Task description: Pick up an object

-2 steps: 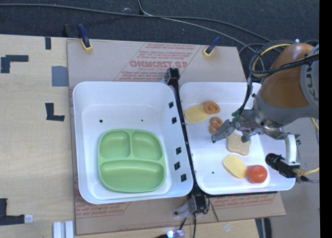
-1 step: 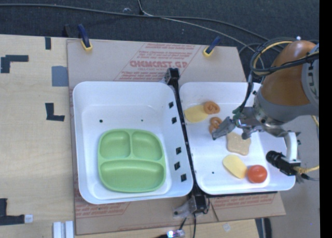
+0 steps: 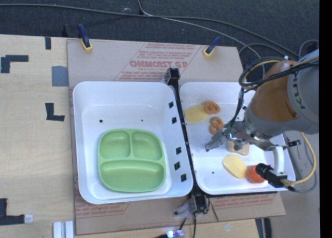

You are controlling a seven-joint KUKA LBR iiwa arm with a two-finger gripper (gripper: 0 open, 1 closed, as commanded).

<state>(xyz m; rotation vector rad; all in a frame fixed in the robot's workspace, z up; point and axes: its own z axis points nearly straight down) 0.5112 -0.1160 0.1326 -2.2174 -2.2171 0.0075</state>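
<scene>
Left bin (image 3: 83, 102): the green divided plate (image 3: 132, 159) fills its lower middle; bare white floor runs along the top and down the left wall.
Right bin (image 3: 207, 185): crowded; the arm (image 3: 280, 102) covers its right side.
Upper right bin: a pale yellow piece (image 3: 196, 113) and two orange pieces (image 3: 210, 108) (image 3: 216, 124) sit close together; open floor above them.
Lower right bin: a yellow piece (image 3: 234, 166) and a red object (image 3: 253, 175) lie near the front wall; bare floor to their left.
Divider: a black strip (image 3: 179, 128) with clips stands between the bins.
Desk (image 3: 26, 143): open left of the bins.
</scene>
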